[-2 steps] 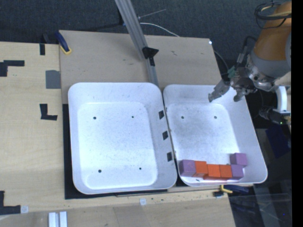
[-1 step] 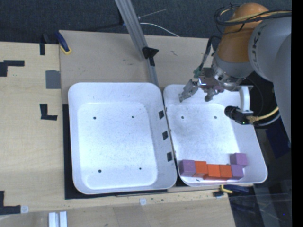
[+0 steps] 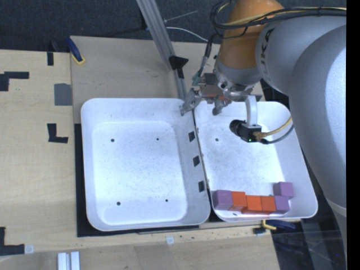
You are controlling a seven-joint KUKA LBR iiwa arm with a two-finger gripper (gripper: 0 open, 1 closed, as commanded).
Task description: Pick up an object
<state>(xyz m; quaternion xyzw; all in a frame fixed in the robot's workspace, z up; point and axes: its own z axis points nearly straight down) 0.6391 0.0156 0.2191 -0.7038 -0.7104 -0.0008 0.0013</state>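
Note:
Several small blocks lie in a row along the near edge of the right bin [image 3: 253, 162]: a purple block [image 3: 223, 198] at the left, orange blocks [image 3: 254, 203] in the middle, and two purple blocks [image 3: 284, 189] at the right end. My gripper [image 3: 201, 108] hangs over the far left corner of the right bin, just above the divide between the two bins and well away from the blocks. Its two fingers [image 3: 187, 107] stand apart, open, with nothing between them.
The left bin [image 3: 135, 162] lies beside the right one, their rims meeting under the gripper. A slanted metal pole [image 3: 159, 32] runs down to the bins' far edge. A black cable plug [image 3: 245, 130] hangs below the wrist. Blue clamps sit at the bench corners [image 3: 75, 50].

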